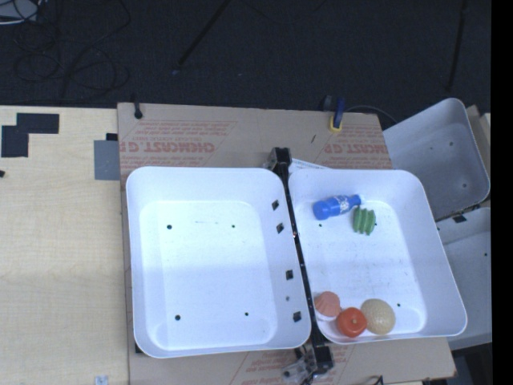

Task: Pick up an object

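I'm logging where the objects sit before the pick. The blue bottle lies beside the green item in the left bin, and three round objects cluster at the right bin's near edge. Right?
Not quite: the camera view shows the blue bottle beside the green item in the right bin, not the left. The three round objects do cluster at the right bin's near edge.

We saw left bin (pixel 152 215) floor bare, open from above wall to wall. Right bin (pixel 417 239) centre was free too; obstacles sat at edges: blue bottle (pixel 335 206) and green item (pixel 365 220) near far wall, just apart; pink piece (pixel 327 303), red ball (pixel 351 322), tan ball (pixel 378 316) crowded together in near corner, against wall. Black clips (pixel 288 231) lined shared rim between bins.
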Robot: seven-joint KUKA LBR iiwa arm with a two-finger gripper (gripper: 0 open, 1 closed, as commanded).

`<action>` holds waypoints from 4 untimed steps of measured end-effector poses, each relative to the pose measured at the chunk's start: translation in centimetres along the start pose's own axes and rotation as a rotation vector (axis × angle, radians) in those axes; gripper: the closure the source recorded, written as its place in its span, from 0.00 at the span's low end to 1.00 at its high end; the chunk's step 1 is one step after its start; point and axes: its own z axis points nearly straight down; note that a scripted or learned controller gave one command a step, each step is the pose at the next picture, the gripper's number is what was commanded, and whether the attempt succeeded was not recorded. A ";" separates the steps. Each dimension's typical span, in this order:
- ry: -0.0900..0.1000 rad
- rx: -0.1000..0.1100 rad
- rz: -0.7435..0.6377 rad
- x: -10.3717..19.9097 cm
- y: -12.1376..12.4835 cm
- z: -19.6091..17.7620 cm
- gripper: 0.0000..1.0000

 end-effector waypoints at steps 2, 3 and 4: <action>0.002 0.000 0.000 7.1 -0.1 -2.2 1.00; 0.002 0.001 0.001 10.4 -0.1 -2.2 1.00; 0.001 0.002 0.000 13.8 0.0 -2.2 1.00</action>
